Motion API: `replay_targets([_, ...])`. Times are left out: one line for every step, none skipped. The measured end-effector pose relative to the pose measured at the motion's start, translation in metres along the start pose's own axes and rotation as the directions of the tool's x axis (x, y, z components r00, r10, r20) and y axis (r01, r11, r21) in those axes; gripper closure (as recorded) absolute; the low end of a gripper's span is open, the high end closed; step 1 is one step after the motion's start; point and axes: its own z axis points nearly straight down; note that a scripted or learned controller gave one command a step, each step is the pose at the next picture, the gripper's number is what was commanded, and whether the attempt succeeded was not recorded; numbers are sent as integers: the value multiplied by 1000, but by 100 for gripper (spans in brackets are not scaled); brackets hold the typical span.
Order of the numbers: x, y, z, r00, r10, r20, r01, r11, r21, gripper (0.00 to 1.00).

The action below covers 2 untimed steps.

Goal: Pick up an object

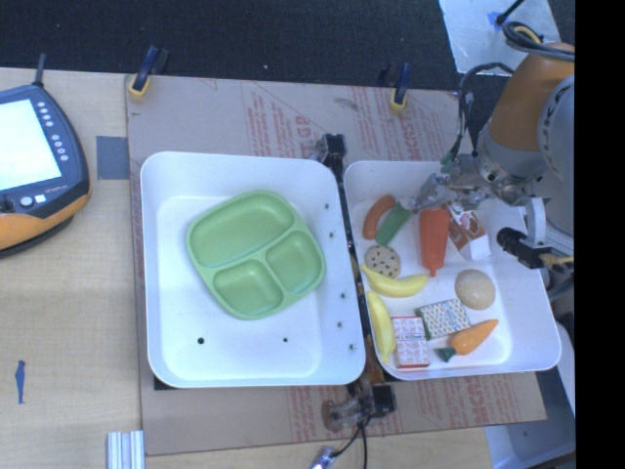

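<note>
Looking down on the tabletop point(78, 340), the toys are all dumped in the right bin point(532, 345), probably so the arm has one pile to pick from. The left bin point(166, 262) carries just a green divided plate point(256, 252). The tool point(451, 191) hangs at the pile's 12 o'clock edge, right by the upright carrot point(433, 239) and a green pepper point(395, 224) — can't tell what its grip is doing. Nothing looks lifted yet.
</note>
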Motion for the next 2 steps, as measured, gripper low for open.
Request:
replay_targets([26,-36,-1,1000,1,12,-1,1000,-16,0])
replay_targets([81,-1,5,1000,0,-1,0,1000,1,0])
